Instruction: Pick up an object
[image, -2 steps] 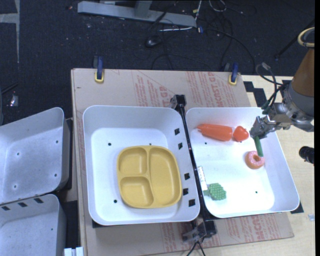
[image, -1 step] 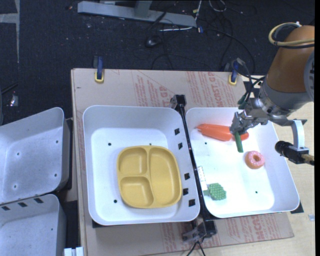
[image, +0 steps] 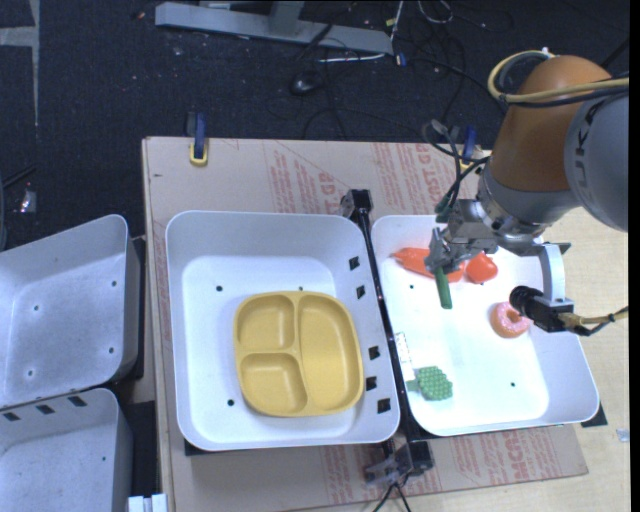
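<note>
The arm enters from the right of the frame, its orange band at upper right, and places the tool (image: 447, 262) low over the upper part of the right bin (image: 570, 395). The tool sits directly above an orange carrot-shaped toy (image: 412, 260) whose green stem (image: 444, 290) projects downward in the frame from beneath the tool. Whether the tool is open, closed or gripping the toy cannot be determined, because the wrist body covers the contact area. The alignment suggests that the carrot toy is the selected pick target, since the tool is centred near the junction of its orange body and stem. A red rounded toy (image: 482, 268) lies just beside the tool on its right, close enough that it may be disturbed during a grasp. A pink ring-shaped toy (image: 509, 321) rests lower right of the tool, near a black fitting on the arm, and a green textured block (image: 433, 383) lies well apart near the lower left of the same bin. The left bin (image: 190, 300) holds a yellow divided plate (image: 298, 352) at its centre. Both bins rest side by side on a cardboard-covered counter (image: 260, 175), which keeps all objects within reach of the arm. The pick is judged not yet confirmed.
</note>
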